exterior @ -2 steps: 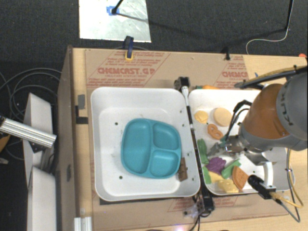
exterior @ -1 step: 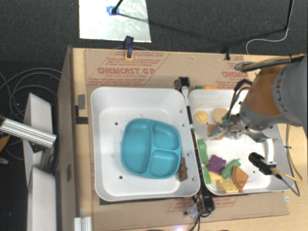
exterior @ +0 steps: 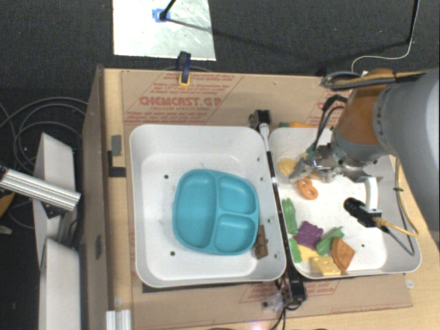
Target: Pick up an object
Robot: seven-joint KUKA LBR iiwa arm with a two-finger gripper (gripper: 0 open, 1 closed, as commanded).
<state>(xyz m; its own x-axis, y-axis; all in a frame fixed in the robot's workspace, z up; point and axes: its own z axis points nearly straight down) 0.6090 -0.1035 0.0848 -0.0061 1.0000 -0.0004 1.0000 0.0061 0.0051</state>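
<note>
My gripper (exterior: pixel 311 169) hangs low over the upper left part of the right bin (exterior: pixel 385 256). Just left of it lies a yellow toy piece (exterior: pixel 287 165), and an orange ring-shaped piece (exterior: pixel 307 190) lies right below it. Lower in the same bin there are a green pod (exterior: pixel 289 215), purple grapes (exterior: pixel 309 234), a small green piece (exterior: pixel 331 237), an orange wedge (exterior: pixel 342 254) and a yellow block (exterior: pixel 323 265). I see nothing lifted off the bin floor.
The left bin (exterior: pixel 155 184) holds a blue divided plate (exterior: pixel 215 212), and a brown piece (exterior: pixel 260 242) sits by its right wall. An orange piece (exterior: pixel 300 124) lies at the right bin's far rim. The grey arm (exterior: pixel 405 115) covers the right bin's upper right.
</note>
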